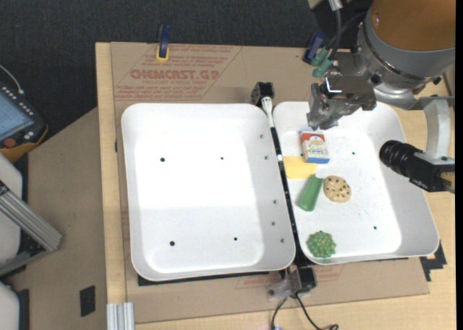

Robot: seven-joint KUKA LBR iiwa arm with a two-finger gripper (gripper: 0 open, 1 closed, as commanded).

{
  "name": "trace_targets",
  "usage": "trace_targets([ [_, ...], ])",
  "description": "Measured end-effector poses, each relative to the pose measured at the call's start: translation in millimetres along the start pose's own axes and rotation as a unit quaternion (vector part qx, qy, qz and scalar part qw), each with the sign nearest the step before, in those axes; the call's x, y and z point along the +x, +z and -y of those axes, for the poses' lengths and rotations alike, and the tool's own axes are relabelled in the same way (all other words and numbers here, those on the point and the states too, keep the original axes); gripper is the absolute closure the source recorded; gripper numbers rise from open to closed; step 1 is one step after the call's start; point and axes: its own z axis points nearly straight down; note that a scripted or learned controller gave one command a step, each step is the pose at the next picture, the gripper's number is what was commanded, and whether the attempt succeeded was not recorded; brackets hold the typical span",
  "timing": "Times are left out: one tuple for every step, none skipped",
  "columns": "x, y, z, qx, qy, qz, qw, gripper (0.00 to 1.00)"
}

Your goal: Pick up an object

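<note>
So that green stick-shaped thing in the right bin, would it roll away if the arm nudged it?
Probably. The green cylinder looks rounded and lies on its side, so a sideways nudge could roll it. The yellow piece at its upper end might block it that way. It looks like a small toy, so likely light and stiff.

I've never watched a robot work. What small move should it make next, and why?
Probably lower straight down a little: the gripper hangs just above the small carton in the right bin, and nothing shows between its fingers. The yellow piece lies close below the carton.
</note>
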Motion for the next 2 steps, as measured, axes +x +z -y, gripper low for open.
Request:
trace_targets([
  [0.4,-10.3,-0.8,-0.001,0.0,0.0,1.0,1.0],
  [40.4,-6.7,3.9,0.008,-0.001,-0.001,1.0,1.0],
])
